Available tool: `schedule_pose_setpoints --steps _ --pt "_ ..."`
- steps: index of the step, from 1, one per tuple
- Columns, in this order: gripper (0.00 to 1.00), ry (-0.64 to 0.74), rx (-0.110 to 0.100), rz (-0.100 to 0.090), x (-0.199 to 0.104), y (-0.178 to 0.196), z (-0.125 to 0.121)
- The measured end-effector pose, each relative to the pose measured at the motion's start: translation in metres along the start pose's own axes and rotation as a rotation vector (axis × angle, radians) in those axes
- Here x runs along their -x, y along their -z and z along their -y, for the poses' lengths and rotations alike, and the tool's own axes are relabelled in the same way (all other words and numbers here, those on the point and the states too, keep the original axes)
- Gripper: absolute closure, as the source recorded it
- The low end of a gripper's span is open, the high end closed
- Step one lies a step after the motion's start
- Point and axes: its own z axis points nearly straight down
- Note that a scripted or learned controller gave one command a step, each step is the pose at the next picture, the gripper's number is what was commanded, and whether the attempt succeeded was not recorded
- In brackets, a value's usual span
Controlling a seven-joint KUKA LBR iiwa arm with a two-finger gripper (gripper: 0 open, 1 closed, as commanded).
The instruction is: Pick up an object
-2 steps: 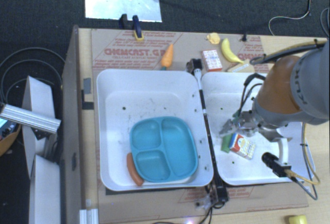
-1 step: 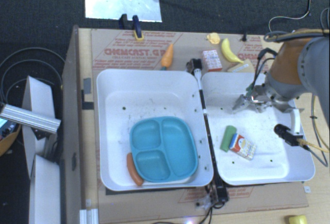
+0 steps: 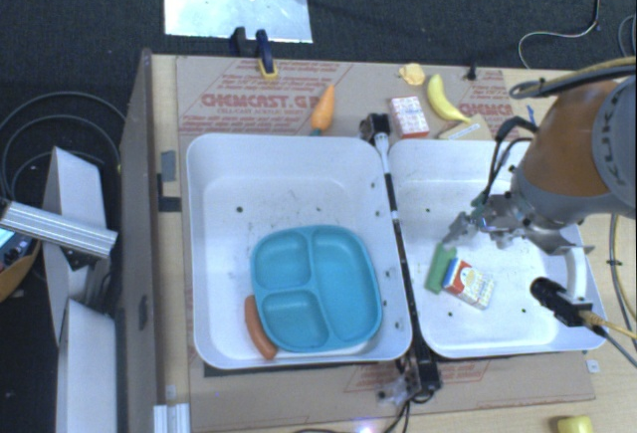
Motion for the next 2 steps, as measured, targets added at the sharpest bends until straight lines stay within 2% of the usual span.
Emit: schedule_pose_setpoints --steps 1,2 --pt "0.00 -0.002 -0.003 0.000 -0.0090 -0.0578 0.0135" --pt "0.00 -0.001 0.000 0.001 -0.0136 -0.0592 0.0129"
